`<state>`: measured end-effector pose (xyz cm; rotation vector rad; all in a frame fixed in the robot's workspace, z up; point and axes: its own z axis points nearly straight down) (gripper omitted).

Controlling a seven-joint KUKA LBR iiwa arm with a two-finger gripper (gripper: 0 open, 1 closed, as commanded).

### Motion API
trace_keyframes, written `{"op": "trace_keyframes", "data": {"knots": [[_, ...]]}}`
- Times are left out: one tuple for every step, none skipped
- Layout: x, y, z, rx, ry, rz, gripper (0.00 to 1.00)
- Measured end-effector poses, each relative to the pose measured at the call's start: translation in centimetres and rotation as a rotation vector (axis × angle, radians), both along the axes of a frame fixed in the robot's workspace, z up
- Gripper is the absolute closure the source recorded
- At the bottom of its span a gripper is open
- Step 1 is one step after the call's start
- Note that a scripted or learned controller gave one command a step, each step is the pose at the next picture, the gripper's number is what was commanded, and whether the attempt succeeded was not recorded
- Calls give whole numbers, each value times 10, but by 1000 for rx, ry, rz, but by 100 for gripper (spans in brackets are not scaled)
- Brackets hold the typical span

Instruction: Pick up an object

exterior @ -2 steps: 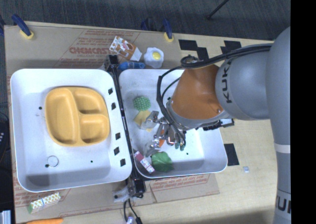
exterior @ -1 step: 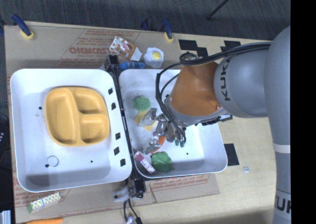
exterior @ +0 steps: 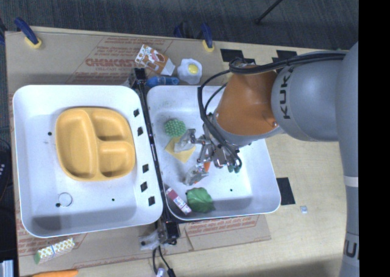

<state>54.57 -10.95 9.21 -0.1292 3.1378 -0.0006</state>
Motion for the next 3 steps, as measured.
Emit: {"op": "trace_keyframes", "data": {"knots": [[-18, -34, 0, 1, 4, 284, 0], [-50, 10, -1, 2, 5, 541, 0], [-49, 11, 9, 1, 4, 541, 100]]}}
